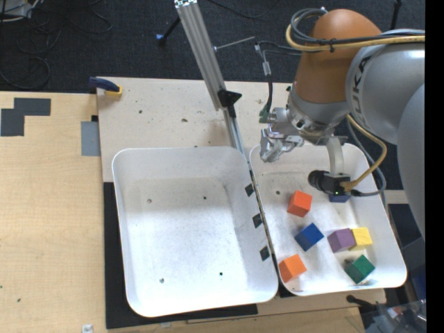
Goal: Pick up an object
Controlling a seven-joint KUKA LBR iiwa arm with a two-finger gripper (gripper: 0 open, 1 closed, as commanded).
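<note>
Jaws (272, 151): state cannot be told; no cube seen between them.
Position: far edge of right bin (388, 255).
Risk: empty grasp; 6 cubes lie nearer, nearest the orange cube (300, 204).

Partial dark lettering runs along the grey arm (388, 82) just below its orange band, at the casing's left edge; the letters look like part of "KUKA" but are cut off and seen at an angle, so the word cannot be read in full. A small black-and-white checkered marker (186, 1) caps the slanted aluminium bar and carries no characters. No other text, number or label is legible.
</note>
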